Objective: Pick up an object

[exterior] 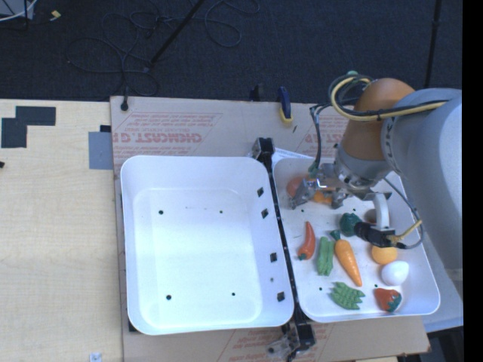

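My gripper is low in the far end of the right bin, because that is where the toys are. I cannot tell how it is set or if it has anything. Something orange sits right at it. A red pepper, a green pod and a carrot lie just in front. The left bin is off to my side.

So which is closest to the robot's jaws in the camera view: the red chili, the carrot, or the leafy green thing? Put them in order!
Measured from the gripper at the back of the right bin:
1. Red chili, just in front of it, by the divider.
2. Carrot, farther forward, mid-bin.
3. Leafy green thing, at the bin's front edge.
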